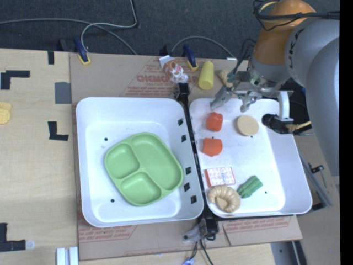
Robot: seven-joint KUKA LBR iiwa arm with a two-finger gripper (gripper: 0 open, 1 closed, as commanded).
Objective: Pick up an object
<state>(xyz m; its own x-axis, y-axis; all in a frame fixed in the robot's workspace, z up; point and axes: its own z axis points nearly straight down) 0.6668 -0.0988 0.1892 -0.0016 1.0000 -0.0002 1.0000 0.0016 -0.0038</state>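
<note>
Toys scattered in right bin (287, 170) (bare floor mid-right), gripper (236, 99) over its far edge, fingers spread apart holding nothing, green plate (143, 168) in left bin (88, 148)

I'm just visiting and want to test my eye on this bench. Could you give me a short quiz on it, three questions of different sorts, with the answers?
1. True or false: the light green divided plastic tray lies in the same shallow white bin as the two orange blocks.
2. Multiple choice: what lies closest beside the tan twisted pastry? A) the yellow cylinder B) the dark green ridged piece C) the pale round disc
3. Fill in: the grey arm's two-finger gripper hangs over the far edge of the ___ bin.

Key
1. False: the tray is in the left bin; the orange blocks are in the right bin.
2. B
3. right
</note>
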